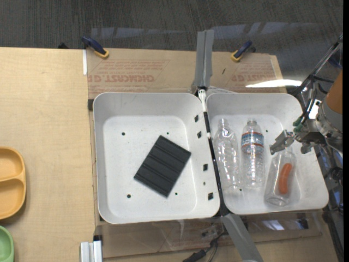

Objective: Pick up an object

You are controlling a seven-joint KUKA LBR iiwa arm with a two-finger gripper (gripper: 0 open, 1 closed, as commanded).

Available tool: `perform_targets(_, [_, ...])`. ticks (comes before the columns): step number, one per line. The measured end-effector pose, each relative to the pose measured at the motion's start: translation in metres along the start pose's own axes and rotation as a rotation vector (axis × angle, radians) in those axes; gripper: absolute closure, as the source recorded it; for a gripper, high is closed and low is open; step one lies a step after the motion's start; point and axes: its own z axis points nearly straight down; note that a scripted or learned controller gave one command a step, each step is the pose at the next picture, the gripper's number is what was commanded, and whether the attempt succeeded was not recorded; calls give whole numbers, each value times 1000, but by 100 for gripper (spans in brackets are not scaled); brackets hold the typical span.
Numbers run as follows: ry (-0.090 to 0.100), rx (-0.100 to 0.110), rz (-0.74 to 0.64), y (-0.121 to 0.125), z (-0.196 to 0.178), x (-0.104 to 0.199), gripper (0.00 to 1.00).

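A wooden bench (43,108) bore two white bins (103,146); at right, the gripper (289,141) hovered, jaws released, above a clear tube (281,180).

Single fixed camera above the bench, looking down at a slant, two white bins (101,162) mid-frame, floor at 12 o'clock, arm (332,105) entering from 3 o'clock

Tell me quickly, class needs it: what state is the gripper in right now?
Gripper: low over the right bin, at the top of the clear container with the orange item; whether open or closed cannot be told, and no grasp is visible.
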Motion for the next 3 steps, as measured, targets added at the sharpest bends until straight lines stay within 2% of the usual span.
perform_targets(1, [0,-3,222,41,110,13,0])
perform_targets(2, [-1,-2,224,41,101,11,100])
perform_targets(3, [-1,-1,211,83,39,72,100])
